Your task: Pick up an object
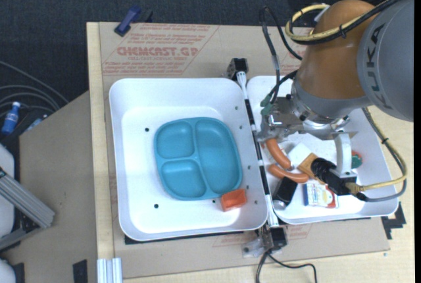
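My gripper (275,122) hangs under the big orange wrist, over the left side of the right bin (368,208), close to the wall between the bins. Just below it lies an orange sausage-shaped piece (279,153), and a second one (290,175) lies a little nearer the front. Beside them are a tan wedge (307,161), a small black block (285,191) and a white printed packet (318,196). Nothing shows between the gripper and these things that tells of a hold.
The left bin (131,209) holds a blue divided plate (197,158) and a small orange block (233,199) at its front right. A teal bit (356,159) peeks out at the right bin's right side. The arm covers much of the right bin.
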Robot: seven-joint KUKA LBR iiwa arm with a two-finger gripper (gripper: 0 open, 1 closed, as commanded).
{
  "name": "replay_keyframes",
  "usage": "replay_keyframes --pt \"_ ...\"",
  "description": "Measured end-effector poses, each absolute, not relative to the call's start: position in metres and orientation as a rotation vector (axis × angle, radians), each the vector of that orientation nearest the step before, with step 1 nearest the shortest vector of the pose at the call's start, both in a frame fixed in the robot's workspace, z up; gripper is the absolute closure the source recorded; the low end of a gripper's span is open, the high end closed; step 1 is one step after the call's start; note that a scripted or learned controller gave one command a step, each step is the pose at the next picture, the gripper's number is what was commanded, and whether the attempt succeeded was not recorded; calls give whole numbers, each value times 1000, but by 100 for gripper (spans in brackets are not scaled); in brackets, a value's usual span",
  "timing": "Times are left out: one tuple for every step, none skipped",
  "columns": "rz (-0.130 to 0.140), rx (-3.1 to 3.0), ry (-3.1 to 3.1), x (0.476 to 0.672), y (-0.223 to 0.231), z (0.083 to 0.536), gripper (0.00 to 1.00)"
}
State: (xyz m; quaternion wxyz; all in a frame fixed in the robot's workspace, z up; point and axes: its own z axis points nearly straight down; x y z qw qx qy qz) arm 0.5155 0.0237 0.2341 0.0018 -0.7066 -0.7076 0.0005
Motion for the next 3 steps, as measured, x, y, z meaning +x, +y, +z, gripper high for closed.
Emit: replay_keyframes --pt "4 -2218 -2219 481 49 261 100" --pt "4 -2221 -2218 479 0 261 100" --pt "1 -2222 -2221 479 -51 263 100"
